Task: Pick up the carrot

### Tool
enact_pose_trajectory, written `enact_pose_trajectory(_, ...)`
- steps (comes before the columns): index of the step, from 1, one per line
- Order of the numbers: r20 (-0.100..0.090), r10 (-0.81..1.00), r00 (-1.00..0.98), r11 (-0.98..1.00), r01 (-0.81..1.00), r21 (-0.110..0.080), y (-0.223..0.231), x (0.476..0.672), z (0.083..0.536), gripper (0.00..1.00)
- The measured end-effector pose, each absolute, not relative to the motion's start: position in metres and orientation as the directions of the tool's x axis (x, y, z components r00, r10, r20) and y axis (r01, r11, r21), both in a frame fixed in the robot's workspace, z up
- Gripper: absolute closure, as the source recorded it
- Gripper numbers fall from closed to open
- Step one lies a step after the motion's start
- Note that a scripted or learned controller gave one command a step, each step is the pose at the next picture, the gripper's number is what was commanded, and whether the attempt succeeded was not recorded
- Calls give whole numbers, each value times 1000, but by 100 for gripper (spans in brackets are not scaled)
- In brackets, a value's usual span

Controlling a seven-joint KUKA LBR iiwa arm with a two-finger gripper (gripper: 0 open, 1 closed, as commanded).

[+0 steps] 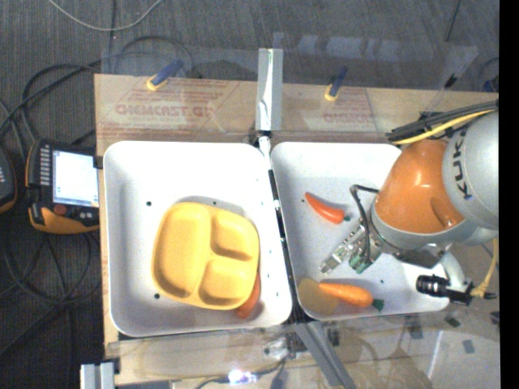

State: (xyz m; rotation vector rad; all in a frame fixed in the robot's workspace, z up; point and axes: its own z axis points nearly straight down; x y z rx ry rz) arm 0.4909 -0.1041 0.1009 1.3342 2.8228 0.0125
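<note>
Orange carrot [346, 293] in rt bin [405, 156], hand [347, 254] just above; grip state unclear.

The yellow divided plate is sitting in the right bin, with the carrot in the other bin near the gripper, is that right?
Not quite: the yellow divided plate sits in the left bin, as the camera view shows. The carrot lies in the other bin, near the gripper.

Desk [122, 104]: brown board top, printed lettering. Two white bins sit on it, touching along a central seam. Right bin [302, 217] lies directly under the claw [347, 254]; left bin [122, 217] sits well left of the claw.
</note>
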Motion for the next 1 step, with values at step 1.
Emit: enact_pose_trajectory(1,-1,945,-327,327,945,-2,-49,535,183,100)
